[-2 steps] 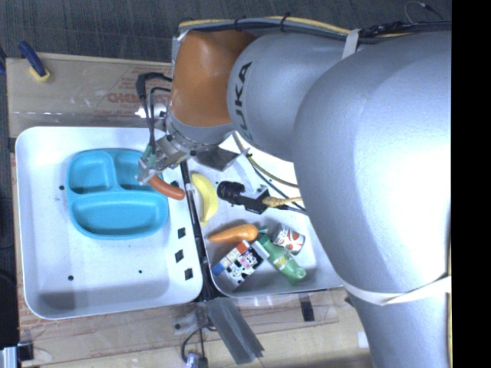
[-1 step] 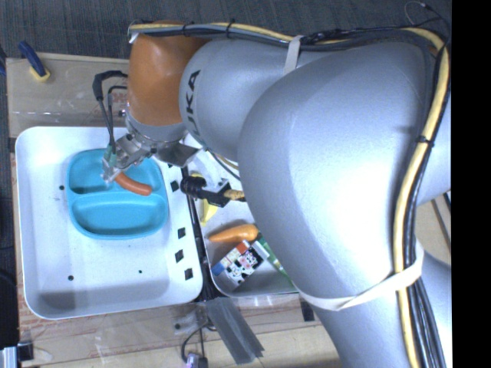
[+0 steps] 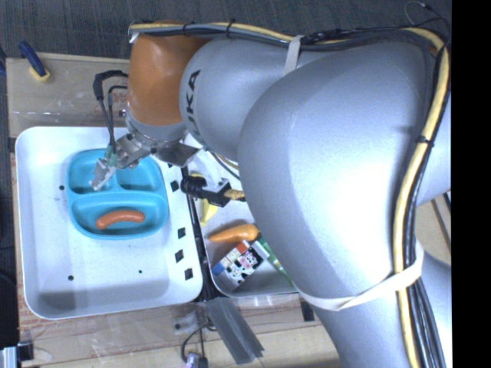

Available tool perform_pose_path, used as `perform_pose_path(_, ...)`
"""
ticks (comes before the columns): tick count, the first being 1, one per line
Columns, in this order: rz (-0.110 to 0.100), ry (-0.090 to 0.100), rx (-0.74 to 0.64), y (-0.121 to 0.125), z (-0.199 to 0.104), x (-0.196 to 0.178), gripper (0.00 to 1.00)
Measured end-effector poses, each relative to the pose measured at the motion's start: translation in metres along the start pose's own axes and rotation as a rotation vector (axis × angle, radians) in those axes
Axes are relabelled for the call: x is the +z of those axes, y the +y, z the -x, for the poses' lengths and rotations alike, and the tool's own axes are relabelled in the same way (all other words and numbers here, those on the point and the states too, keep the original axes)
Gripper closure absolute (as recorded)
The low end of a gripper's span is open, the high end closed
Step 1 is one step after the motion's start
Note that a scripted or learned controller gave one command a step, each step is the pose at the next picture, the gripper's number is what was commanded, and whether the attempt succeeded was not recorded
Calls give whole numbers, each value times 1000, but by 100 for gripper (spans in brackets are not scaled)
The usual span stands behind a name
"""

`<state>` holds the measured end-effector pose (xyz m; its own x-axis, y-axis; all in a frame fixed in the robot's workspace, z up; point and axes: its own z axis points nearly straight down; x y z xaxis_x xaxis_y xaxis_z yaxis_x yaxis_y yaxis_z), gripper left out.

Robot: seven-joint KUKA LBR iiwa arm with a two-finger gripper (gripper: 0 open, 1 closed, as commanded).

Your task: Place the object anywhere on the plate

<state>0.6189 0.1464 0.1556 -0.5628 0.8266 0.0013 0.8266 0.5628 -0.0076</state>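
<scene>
A blue divided plate (image 3: 153, 205) lies in the left white bin (image 3: 46, 282). An orange sausage (image 3: 120, 218) rests in the plate's near, long compartment. My gripper (image 3: 104, 173) hangs over the plate's far-left compartment, its fingertips low near the plate's floor. The fingers (image 3: 100, 179) look close together with nothing visible between them. The grey arm with its orange band (image 3: 157, 75) covers most of the right bin.
In the right bin (image 3: 230, 290), an orange carrot-like piece (image 3: 234, 232), a small printed box (image 3: 239, 264) and a yellow-and-black item (image 3: 207, 190) peek out beneath the arm. A blue-and-yellow object (image 3: 34, 60) lies on the bench at the far left.
</scene>
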Motion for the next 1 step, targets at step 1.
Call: perform_pose_path(1, 0, 0, 0, 0, 0, 0, 0)
